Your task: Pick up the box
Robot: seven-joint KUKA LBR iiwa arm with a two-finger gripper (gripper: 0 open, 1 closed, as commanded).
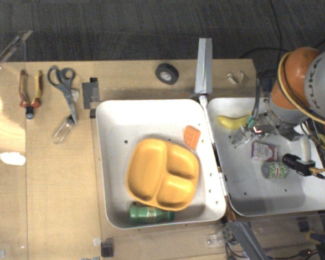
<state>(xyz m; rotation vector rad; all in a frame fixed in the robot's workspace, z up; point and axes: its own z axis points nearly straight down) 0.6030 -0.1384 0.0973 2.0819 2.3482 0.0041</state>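
Note:
A small purple and white box (262, 150) lies in the right bin (278, 202), near its middle. My gripper (245, 136) hangs over the same bin, just up and left of the box, between it and a yellow banana (230, 121). Nothing shows in the gripper. A small orange box-like piece (192, 135) leans against the upper right rim of a yellow plate in the left bin (112, 158).
A green round can (274, 170) sits just below the purple box. The yellow divided plate (163, 174) takes up most of the left bin, with a green bottle (150, 213) lying at its lower edge. Scissors (65, 86), pliers (29, 91) and a tape roll (167, 73) lie on the bench.

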